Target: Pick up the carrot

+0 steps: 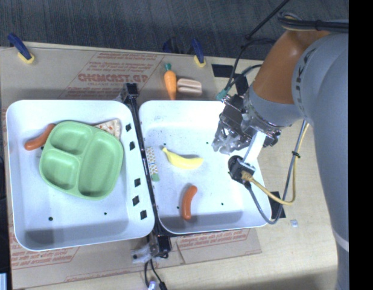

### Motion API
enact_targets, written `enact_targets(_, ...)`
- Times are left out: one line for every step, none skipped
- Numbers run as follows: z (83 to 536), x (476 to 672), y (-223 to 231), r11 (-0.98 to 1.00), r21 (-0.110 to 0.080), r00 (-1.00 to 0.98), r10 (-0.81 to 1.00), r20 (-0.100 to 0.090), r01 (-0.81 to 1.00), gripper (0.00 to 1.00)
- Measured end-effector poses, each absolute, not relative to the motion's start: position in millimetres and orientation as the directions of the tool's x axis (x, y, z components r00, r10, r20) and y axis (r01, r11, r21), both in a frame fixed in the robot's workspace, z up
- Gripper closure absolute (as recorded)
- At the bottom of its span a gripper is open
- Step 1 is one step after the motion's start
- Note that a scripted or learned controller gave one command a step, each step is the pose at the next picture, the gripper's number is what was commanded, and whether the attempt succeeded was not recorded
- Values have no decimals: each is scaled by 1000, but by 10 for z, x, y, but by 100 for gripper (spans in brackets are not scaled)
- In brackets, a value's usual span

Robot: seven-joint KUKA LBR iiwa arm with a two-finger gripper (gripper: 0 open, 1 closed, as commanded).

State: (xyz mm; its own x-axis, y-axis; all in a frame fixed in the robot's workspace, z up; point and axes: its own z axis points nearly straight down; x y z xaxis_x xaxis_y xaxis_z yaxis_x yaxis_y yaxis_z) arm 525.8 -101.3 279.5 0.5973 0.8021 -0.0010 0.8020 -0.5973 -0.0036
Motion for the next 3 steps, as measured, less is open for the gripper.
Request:
enact_targets(3474,5192,-1871,-608,-3,608,794,0,794,100)
enact_targets(2532,4853,-1075,-575,-7,575,818,-1,818,100)
enact_targets(3529,4764,-2011,-604,-1,604,797,-1,797,100)
